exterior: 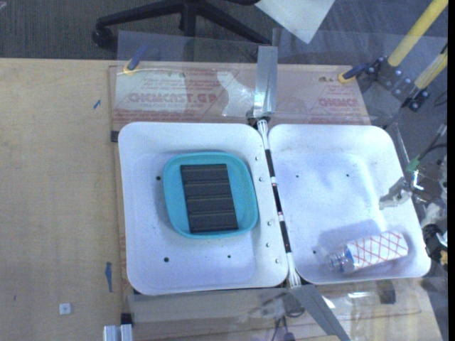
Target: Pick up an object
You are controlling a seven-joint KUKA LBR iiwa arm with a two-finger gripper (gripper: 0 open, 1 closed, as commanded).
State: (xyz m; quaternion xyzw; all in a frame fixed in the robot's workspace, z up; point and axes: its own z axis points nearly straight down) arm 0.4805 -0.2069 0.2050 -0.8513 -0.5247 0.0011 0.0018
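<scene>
Hand sits low at the right side of the right bin, a small pale grey metal shape close to the bin's right wall; how far open it is I cannot tell, as too little of it shows against the clutter at that edge. Nearest the camera, a grey metal bracket lies across the front of the desk where the two bins meet; a short blue tape mark sits on the wood left of the left bin. Just behind that, in the front right corner of the right bin, a clear plastic bottle lies on its side, its label white with a red lattice, its cap end pointing left; it rests on the bin floor, apart from the hand, nearer the camera than the hand. Further back, in the middle of the left bin, a teal tray with rounded corners lies flat; inside it lies a dark ribbed block, its ribs running left to right. Both bins touch along their inner edges, joined by a thin dark and white strip. Behind the bins a clear plastic sheet with red lettering lies on the desk; an upright metal bracket stands at its middle; a yellow-handled clamp grips its far left corner. Beyond the desk, a black office chair base stands on dark carpet.
</scene>
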